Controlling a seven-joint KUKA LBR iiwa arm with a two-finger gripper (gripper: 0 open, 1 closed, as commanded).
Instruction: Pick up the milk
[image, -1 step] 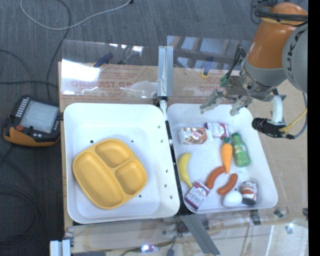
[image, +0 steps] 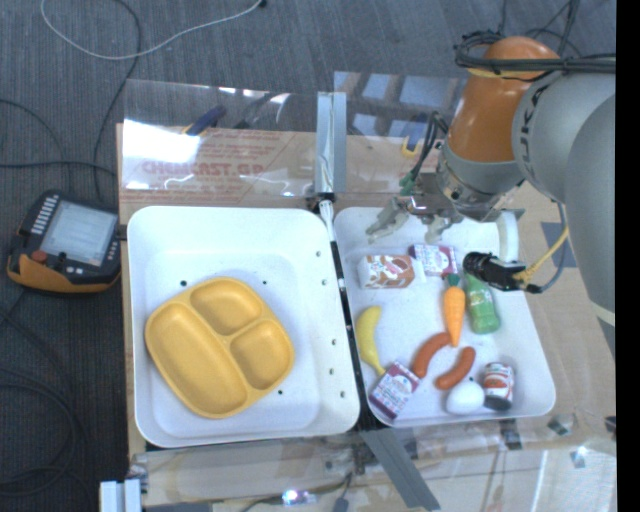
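Three small packs lie in the right bin (image: 530, 345). A white carton with red-brown print (image: 387, 270) rests on its side near the bin's back left, and it looks like the milk. A white and purple pack (image: 433, 260) lies just right of it. A dark red carton (image: 395, 388) sits at the front left. My gripper (image: 410, 224) hangs over the bin's back edge, just behind the white carton, with its grey fingers (image: 380, 226) spread open and nothing between them.
The right bin also holds a banana (image: 370, 338), a carrot (image: 454, 310), a green bottle (image: 481, 305), two sausages (image: 430, 352), a white egg (image: 463, 398) and a small can (image: 498, 383). In the left bin (image: 160, 235) lies a yellow divided plate (image: 220, 345).
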